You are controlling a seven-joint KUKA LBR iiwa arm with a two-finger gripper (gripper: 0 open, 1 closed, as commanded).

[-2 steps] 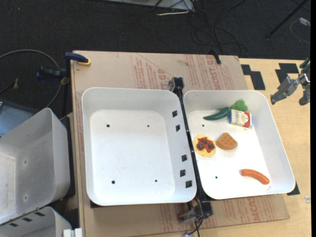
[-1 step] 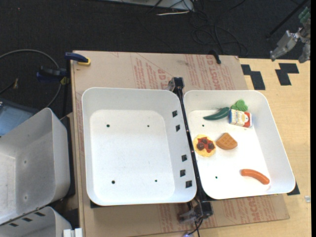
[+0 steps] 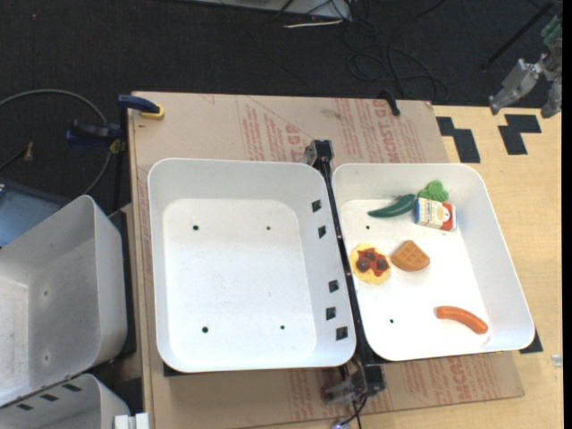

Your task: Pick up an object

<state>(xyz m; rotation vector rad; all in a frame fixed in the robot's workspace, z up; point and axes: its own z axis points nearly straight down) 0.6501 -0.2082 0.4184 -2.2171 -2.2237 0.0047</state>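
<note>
Gripper (image 3: 525, 77) sits top right, well clear of the bins, jaw state we can't tell; we'd judge the sausage (image 3: 462, 319) in the right bin (image 3: 509, 266) light, stiff, slick, best pinched across its middle; carton (image 3: 434, 214) print unreadable, reversed red lettering on the board (image 3: 268, 123).

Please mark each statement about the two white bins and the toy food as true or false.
1. All the toy food lies in the right bin. True.
2. The sausage lies next to the green pepper. False: they are far apart, the sausage near the bin's front, the pepper near its back.
3. The waffle lies beside the small tart. True.
4. The gripper is holding the small carton. False: it is up at the view's right corner, away from the bins.
</note>
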